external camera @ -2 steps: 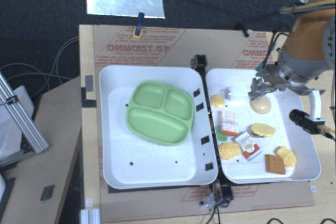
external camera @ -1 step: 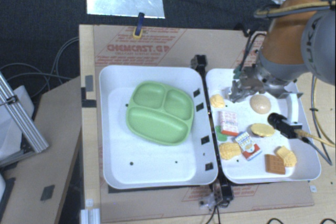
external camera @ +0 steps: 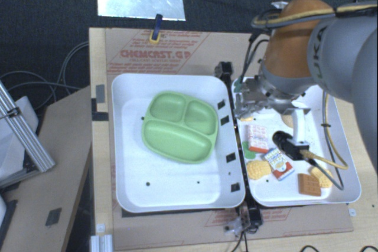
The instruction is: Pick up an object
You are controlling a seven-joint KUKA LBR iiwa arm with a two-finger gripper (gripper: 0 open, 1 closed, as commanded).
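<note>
Gripper (external camera: 251, 104) low over right bin (external camera: 348, 186), near left wall; finger state indeterminate. Green divided plate (external camera: 179, 127) in left bin (external camera: 127, 186).

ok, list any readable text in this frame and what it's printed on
"CHEMCAST.GP" (last characters uncertain): red print on the brown board under the bins.
Smaller red lines above and below that word: too blurred to read.
Red print on the board's front edge: unreadable.
Red-and-white packet in the right bin: printing too small to read.
Blue-and-red packet: too small to read.
</note>
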